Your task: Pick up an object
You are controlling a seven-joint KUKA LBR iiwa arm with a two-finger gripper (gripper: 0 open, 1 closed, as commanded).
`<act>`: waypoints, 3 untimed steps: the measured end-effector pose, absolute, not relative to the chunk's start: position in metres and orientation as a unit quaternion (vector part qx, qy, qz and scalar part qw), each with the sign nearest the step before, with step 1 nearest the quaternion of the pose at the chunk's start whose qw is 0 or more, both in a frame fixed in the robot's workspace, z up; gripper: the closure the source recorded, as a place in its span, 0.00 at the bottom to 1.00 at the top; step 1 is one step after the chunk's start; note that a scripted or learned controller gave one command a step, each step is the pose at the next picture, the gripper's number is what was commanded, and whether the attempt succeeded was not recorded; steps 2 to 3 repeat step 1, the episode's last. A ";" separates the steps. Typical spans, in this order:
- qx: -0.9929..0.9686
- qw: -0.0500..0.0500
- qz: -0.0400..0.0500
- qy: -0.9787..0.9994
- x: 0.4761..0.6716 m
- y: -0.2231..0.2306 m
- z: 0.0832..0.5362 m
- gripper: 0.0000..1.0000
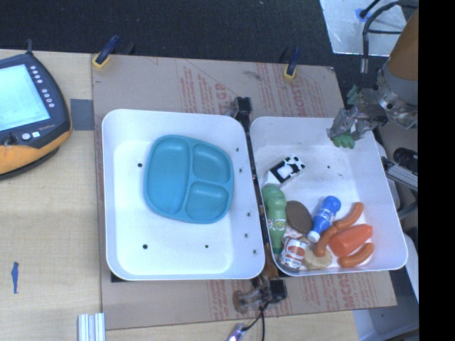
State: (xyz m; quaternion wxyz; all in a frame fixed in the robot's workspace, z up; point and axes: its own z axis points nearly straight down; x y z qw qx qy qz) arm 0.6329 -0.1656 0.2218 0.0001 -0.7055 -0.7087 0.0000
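Hand (344,132) hangs over the right bin's (377,160) far-right corner, pinching a small green piece (345,141). Blue plate (189,179) sits in the left bin (121,190).

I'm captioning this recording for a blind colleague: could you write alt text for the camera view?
The gripper hovers at the right bin's far right corner with a small green object at its fingertips. Toy foods and a blue bottle cluster at that bin's near edge, with a black-and-white block further back. The left bin holds a blue divided plate.
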 end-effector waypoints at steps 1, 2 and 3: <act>-0.705 0.002 0.001 -0.709 0.614 -0.080 0.256 1.00; -0.705 0.002 0.001 -0.709 0.614 -0.080 0.256 1.00; -0.705 0.002 0.001 -0.709 0.614 -0.080 0.256 1.00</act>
